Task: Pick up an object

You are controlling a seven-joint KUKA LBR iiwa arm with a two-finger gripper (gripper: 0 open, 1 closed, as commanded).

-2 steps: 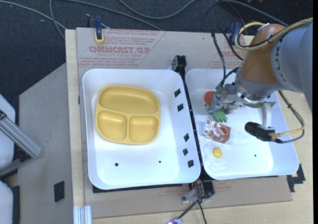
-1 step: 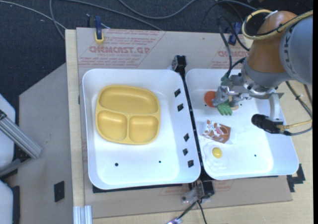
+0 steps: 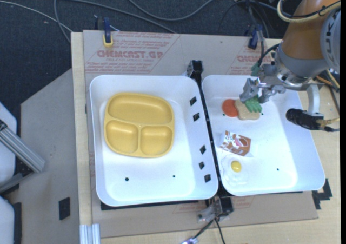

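The gripper (image 3: 253,92) sits low in the far part of the right bin (image 3: 292,151), directly over a toy sandwich (image 3: 248,112) with a green leaf on top; whether it grasps anything cannot be told. A red slice (image 3: 230,108) touches the sandwich on its left. A small printed packet (image 3: 236,143) lies nearer, and what appears to be a fried egg (image 3: 235,166) lies nearer again. The left bin (image 3: 108,183) holds a yellow divided plate (image 3: 139,124).
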